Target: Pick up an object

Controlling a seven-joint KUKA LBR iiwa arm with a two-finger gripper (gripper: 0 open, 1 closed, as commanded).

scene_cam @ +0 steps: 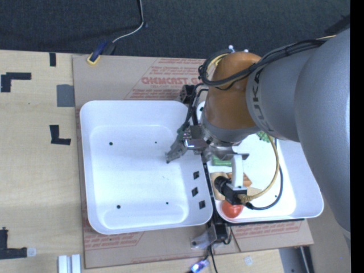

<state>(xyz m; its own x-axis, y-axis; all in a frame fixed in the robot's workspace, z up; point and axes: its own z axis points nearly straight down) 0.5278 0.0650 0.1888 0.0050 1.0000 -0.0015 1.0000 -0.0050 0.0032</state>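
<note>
The grey arm with its orange band (230, 90) reaches in from the right and hangs over the inner edge of the right bin (301, 203). Its gripper (177, 148) points down and to the left, over the right side of the left bin (102, 124), and I see nothing held in it. In the right bin, partly under the arm, lie a red round object (231, 210), an orange-brown object (219, 182) and a green object (265, 136). A small green piece (222, 162) shows just below the wrist. The arm hides much of the right bin.
Both bins sit on a cardboard sheet (165, 78) on the wooden bench. A cable with a yellow-blue plug (98, 52) lies beyond the cardboard. Black cables (267, 195) loop from the wrist over the right bin. The left bin floor shows a few small dark dots.
</note>
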